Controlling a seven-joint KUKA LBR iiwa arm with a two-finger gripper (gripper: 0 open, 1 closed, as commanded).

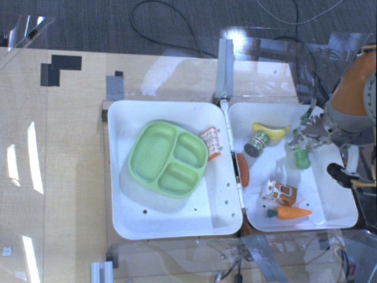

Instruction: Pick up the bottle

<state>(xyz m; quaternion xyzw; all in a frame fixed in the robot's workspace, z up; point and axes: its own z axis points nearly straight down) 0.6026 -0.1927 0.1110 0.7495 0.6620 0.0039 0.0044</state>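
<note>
Green-capped clear plastic bottle [301, 158] lies in right white bin [339, 214], beneath gripper [306, 135]. Fingers' state: cannot tell. Advice: centre over bottle body, descend straight, avoid yellow banana [270, 130], small can [255, 144].

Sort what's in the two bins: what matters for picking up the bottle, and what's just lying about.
For the job:
green bottle, right bin
claw, just above the bottle

Lying about:
banana
can
carton
carrot
red sausage
green plate, left bin
snack packet
</note>
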